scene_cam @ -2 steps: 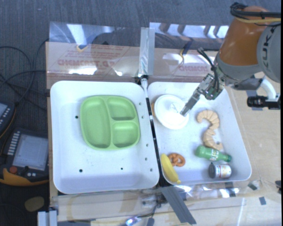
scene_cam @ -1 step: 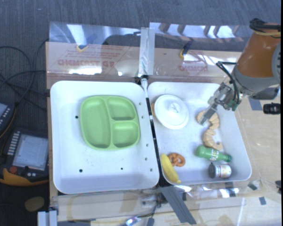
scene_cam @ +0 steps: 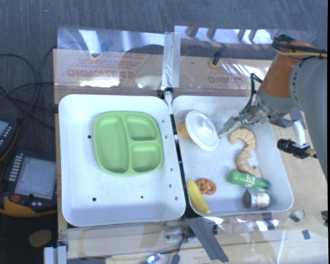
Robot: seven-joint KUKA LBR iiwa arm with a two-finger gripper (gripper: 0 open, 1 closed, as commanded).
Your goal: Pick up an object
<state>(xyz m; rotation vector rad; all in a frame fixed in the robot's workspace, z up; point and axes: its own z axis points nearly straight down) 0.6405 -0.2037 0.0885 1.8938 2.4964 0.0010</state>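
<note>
Green is the colour of the three-part plate (scene_cam: 128, 142), which lies flat in the left bin (scene_cam: 77, 202), somewhat toward its rear and nearer the shared wall than the outer side. Across the divider, the right bin (scene_cam: 280, 164) holds the rest. Close to its left wall a round white lid or bowl (scene_cam: 202, 130) sits tilted, with a small tan piece (scene_cam: 182, 130) peeking out just beside it on the left. Nearer the front, a yellow banana (scene_cam: 196, 197) lies along the left wall, and a little orange pretzel (scene_cam: 207, 187) touches its upper end. Further right, a pale croissant (scene_cam: 243, 136) curves near the middle of the bin, with a second light brown pastry (scene_cam: 245, 160) just below it. In front of that lies a green bottle (scene_cam: 248, 180) on its side, and a metal can (scene_cam: 257, 199) rests by the front right corner. The gripper (scene_cam: 230, 126) reaches down from the grey arm with the orange band (scene_cam: 280, 73) at the right, its tips low between the white lid and the croissant; whether the jaws are spread or closed, I cannot tell, and nothing is seen held in them.
</note>
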